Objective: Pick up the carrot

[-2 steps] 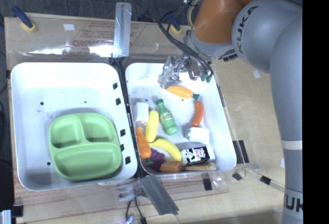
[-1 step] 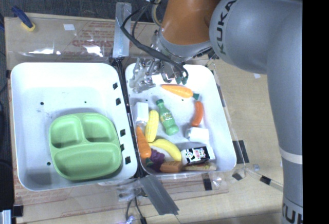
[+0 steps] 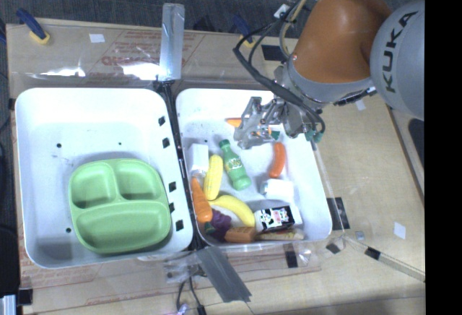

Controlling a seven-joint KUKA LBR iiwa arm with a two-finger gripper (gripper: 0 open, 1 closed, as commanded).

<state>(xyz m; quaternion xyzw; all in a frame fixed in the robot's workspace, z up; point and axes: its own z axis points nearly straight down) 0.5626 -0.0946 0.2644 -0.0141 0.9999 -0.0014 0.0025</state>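
I can't tell my pincer's [image 3: 254, 127] opening; the carrot [image 3: 200, 202] lies well below-left, hard against a banana [image 3: 234, 208], so I risk grabbing both.

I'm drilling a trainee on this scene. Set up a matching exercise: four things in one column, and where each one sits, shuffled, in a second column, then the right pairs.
Things
1. green plate
2. green bottle
3. carrot
4. black-and-white carton

Places
A. against the left wall of the right bin, beside the yellow corn
B. middle of the right bin, just below the hand
C. in the left bin, toward its front
D. front right part of the right bin

Pairs: 1-C, 2-B, 3-A, 4-D
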